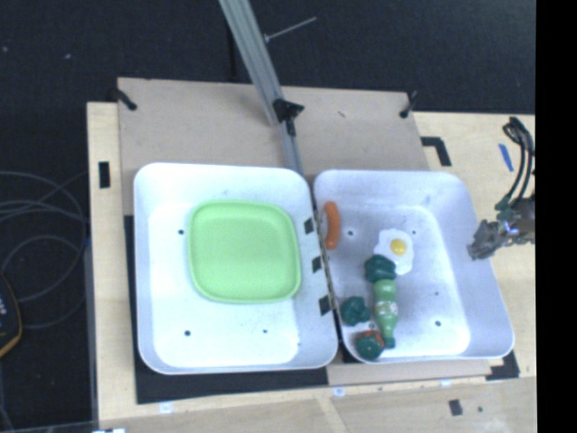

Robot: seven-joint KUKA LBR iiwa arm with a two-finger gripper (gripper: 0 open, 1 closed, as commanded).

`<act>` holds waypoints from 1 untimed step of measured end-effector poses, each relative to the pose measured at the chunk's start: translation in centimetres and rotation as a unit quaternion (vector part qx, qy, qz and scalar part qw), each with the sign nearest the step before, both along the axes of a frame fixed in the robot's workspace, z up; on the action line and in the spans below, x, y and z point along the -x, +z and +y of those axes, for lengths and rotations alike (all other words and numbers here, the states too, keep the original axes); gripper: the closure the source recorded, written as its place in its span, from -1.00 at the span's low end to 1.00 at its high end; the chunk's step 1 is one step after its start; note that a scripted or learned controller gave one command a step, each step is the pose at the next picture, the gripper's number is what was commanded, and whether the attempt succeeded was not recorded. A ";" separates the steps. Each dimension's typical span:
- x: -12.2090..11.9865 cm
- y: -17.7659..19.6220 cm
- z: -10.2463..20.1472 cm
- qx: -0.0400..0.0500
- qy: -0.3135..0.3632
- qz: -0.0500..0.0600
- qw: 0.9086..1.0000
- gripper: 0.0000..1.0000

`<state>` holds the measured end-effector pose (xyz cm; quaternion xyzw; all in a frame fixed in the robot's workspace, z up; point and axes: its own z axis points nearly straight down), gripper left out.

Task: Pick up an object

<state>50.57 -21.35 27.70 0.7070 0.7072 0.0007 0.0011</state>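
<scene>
**Gripper at the bin's edge, nothing picked yet**

Camera view: the gripper [491, 239] sits at the right rim of the right bin [451, 197], well apart from the toys. It is too small and dark here to tell what state it is in; nothing shows in it.

The things to pick lie in the right bin's left half: a sausage [331, 225] against the left wall, a fried egg [397, 249] near the middle, and below it a green bottle [386, 309] with dark green lumps around it. The left bin [162, 197] holds a green plate [243, 251].

Risks, as I judge them: the green cluster is packed tight, so a grasp there could nudge neighbours or close on two things at once. The sausage hugs the wall, leaving little room on that side. The egg is flat and may slip.

The sausage's long axis runs up and down the picture, along the wall; the bottle lies much the same way.
</scene>
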 end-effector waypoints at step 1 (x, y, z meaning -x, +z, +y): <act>-0.4 0.4 4.7 0.000 0.002 0.000 1.000 1.00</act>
